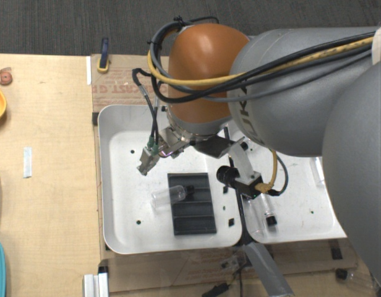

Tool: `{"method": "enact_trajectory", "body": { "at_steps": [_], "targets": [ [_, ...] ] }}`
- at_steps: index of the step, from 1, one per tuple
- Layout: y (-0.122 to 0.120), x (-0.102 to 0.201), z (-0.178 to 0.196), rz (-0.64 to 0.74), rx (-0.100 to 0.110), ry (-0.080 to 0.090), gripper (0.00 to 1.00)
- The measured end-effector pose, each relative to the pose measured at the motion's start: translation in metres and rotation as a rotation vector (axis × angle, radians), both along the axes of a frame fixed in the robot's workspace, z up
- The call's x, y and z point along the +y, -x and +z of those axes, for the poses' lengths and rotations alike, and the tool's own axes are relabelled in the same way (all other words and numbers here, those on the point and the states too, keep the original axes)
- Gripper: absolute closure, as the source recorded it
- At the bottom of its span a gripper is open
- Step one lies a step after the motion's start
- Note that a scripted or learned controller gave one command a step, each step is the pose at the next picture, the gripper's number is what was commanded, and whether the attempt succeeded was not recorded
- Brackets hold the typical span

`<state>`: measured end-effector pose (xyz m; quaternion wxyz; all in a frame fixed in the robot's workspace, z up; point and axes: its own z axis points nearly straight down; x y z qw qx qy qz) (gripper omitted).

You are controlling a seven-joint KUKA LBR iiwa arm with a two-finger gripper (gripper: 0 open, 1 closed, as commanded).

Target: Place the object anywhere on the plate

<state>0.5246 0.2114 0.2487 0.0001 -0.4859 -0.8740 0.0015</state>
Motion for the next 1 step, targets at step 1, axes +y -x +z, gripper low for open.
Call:
{"method": "enact_trajectory", "body": {
  "at_steps": [1],
  "targets": [
    [-0.0017, -0.0002, 0.02, 0.625, -0.001, -0.002, 0.0]
  ]
}}
